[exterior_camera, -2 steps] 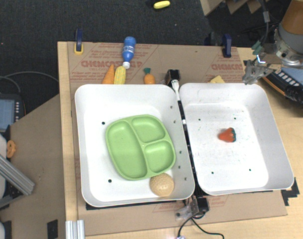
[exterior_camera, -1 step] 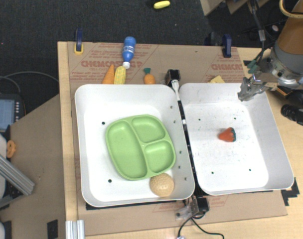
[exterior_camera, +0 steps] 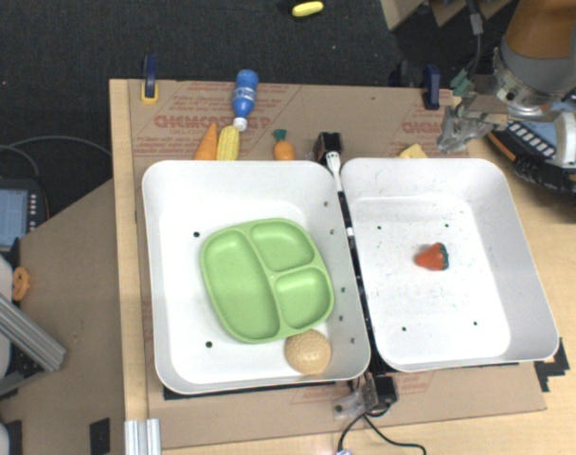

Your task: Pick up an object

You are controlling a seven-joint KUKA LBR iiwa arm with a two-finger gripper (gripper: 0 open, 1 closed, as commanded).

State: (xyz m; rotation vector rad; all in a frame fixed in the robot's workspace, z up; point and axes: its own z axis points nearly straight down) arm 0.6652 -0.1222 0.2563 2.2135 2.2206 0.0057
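Overhead, the grey two-finger gripper (exterior_camera: 456, 133) hung above the far edge of the right-hand shallow white bin (exterior_camera: 515, 254), at the end of the grey arm with its orange band (exterior_camera: 544, 17) entering from the upper right. Whether it was open or closed could not be determined from this angle, and nothing was seen in its grasp. A small pale yellow wedge-shaped piece (exterior_camera: 413, 152) lay on the brown cardboard sheet (exterior_camera: 364, 112) just beside the gripper, outside the bin. Inside the right-hand bin, well apart from the gripper and near the middle of the floor, lay a small red strawberry-like toy with a green end (exterior_camera: 432, 257), the sole item noted there. The left-hand shallow white bin (exterior_camera: 165, 254) adjoined it, the two touching along a shared edge. That bin held a light green plastic plate with three compartments (exterior_camera: 266, 279), and a tan round ball-like object (exterior_camera: 308, 352) rested against the plate's near edge. Beyond the left bin, on the cardboard, were noted an orange carrot toy (exterior_camera: 207, 143), a yellow corn-cob toy (exterior_camera: 228, 142) touching it, a small white bottle with a blue cap (exterior_camera: 243, 97), and a small orange item with a green top (exterior_camera: 283, 147). A yellow oblong object (exterior_camera: 308, 9) lay on the dark floor further off.
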